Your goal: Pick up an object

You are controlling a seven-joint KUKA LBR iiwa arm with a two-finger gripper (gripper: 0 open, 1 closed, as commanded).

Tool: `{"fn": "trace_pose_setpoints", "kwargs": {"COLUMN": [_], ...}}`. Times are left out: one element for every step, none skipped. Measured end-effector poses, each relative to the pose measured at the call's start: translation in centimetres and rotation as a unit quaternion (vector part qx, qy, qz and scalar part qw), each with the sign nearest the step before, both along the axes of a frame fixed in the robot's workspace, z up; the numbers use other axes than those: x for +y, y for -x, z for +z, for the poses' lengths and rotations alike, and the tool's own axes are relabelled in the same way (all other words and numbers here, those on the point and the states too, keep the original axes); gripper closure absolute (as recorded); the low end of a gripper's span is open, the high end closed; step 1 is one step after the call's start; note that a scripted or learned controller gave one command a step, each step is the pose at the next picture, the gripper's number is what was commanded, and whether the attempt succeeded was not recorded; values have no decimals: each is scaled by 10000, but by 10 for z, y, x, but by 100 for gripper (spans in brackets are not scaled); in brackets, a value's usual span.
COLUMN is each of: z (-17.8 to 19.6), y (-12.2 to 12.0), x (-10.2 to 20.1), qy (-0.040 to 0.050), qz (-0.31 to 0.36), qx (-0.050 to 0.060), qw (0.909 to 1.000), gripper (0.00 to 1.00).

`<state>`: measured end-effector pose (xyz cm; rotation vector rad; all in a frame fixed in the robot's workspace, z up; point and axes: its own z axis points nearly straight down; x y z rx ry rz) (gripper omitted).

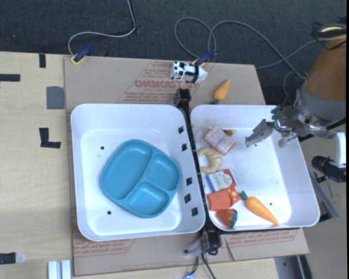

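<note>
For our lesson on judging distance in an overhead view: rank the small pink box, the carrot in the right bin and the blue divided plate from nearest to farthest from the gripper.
Measured from the gripper:
1. Small pink box, upper left part of the right bin.
2. Carrot, near the right bin's front edge.
3. Blue divided plate, in the left bin.

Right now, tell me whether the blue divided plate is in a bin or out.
In: the blue divided plate lies flat inside the left white bin.

You can see red print on the cardboard sheet (pixel 157 85) behind the bins, but it's too blurred to read. The small packets' labels are illegible too.
</note>
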<state>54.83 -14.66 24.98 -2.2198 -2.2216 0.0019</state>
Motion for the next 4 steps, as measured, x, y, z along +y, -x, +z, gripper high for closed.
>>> {"fn": "trace_pose_setpoints", "kwargs": {"z": [-114,-160,-164,-155], "y": [-35,-73,-97,-96], "x": [12,40,38,38], "qy": [-5,7,1,-8], "qz": [3,3,6,6], "qx": [15,-49,-21,16], "qw": [10000,10000,10000,10000], "gripper": [0,0,0,100]}}
